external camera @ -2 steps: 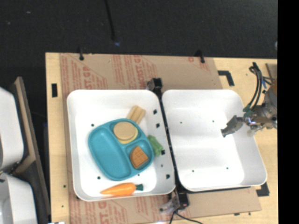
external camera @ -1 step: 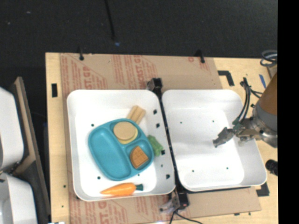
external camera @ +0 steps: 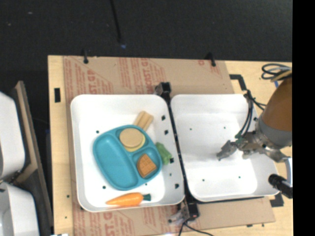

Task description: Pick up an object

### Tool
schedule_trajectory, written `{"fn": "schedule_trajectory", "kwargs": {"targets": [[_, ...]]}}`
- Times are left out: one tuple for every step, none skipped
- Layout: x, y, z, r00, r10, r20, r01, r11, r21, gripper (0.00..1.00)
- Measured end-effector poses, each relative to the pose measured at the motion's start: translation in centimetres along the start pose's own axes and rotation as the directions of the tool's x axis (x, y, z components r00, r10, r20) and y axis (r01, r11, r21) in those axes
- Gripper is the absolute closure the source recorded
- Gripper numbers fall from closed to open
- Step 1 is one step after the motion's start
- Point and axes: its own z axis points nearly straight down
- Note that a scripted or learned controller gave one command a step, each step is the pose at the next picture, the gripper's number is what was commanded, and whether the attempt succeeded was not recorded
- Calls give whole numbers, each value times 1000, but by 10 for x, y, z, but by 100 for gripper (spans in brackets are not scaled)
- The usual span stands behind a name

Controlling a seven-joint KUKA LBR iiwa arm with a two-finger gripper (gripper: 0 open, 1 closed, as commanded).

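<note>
Two shallow white plastic bins are carried side by side on the light wooden tabletop. In the left bin a blue compartmented plastic tray is laid at a slant near the middle. A round tan toy biscuit is held in the tray's upper compartment, and a brown waffle-patterned toy piece in its compartment towards the right bin. A pale wooden block is seen just beyond the tray's far edge, touching it or nearly so. A small green toy piece is wedged beside the tray's right edge. An orange toy carrot with a green top is laid along the bin's near edge, just apart from the tray. Over the right bin the grey arm with the orange band is brought in from the right edge, and the hand is placed low near the bin's middle. Whether the hand is released or clenched cannot be told, and nothing is seen grasped in it.
</note>
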Motion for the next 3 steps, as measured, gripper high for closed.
{"fn": "schedule_trajectory", "kwargs": {"targets": [[-7,-2,60,1000,1,0,-1,1000,1,0],[-8,0,46,1000,2,1,-2,1000,-5,100],[-16,-7,-5,1000,1,3,-1,1000,-8,100]]}}
